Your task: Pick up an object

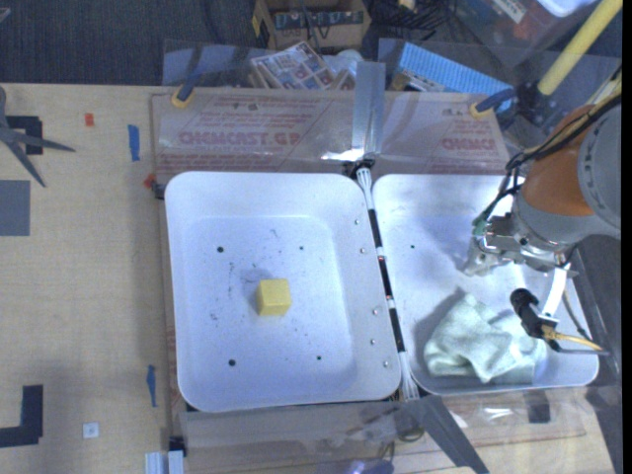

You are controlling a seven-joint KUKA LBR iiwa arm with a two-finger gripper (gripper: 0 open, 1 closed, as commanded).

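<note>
Gripper (491,255) low over right bin (415,215), finger state impossible to tell, likely positioned for crumpled cloth (474,339) just below; yellow block (274,297) well left in other bin (197,215).

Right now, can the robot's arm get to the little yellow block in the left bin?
Probably yes. The yellow block lies alone in the open middle of the left bin, with nothing over it or against it. The arm is over the right bin, above the pale cloth, so it must cross the low divider first.
</note>
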